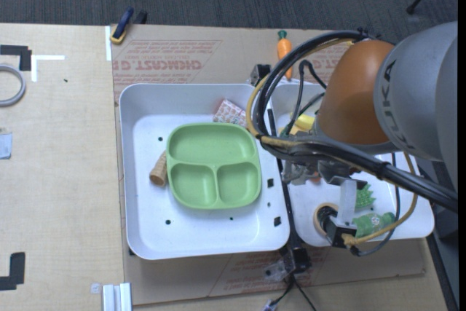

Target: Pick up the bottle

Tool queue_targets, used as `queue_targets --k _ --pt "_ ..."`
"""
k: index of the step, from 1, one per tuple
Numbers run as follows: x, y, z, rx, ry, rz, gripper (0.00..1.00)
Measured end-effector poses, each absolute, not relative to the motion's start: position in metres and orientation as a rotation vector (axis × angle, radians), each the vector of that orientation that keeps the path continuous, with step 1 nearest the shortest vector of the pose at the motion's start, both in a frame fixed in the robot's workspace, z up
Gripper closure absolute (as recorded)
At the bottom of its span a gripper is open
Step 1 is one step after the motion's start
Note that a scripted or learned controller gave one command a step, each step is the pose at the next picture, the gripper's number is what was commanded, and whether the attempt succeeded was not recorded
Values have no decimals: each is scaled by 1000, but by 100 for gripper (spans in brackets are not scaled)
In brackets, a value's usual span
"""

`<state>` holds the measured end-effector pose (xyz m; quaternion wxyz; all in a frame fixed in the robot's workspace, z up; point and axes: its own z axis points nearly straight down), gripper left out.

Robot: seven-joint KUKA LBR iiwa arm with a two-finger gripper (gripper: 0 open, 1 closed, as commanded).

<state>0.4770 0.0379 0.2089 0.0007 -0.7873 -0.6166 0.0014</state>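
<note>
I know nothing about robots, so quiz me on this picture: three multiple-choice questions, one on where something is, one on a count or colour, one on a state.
1. Where does the green plate lie?
A. in the left bin
B. on the cardboard
C. on the floor

2. How many compartments does the plate have?
A. two
B. three
C. five

3. How does the cork sit relative to the plate?
A. inside a compartment
B. stacked on top of it
C. beside its left edge, on the bin floor

Answers:
1 A, white bin walls surround the plate.
2 B, one large section sits above two smaller ones.
3 C, the cork lies on white floor just left of the plate's rim.
</note>
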Motion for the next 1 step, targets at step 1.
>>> queue_targets --k 1 --pt "477 139 252 -2495 -1909 4 100"
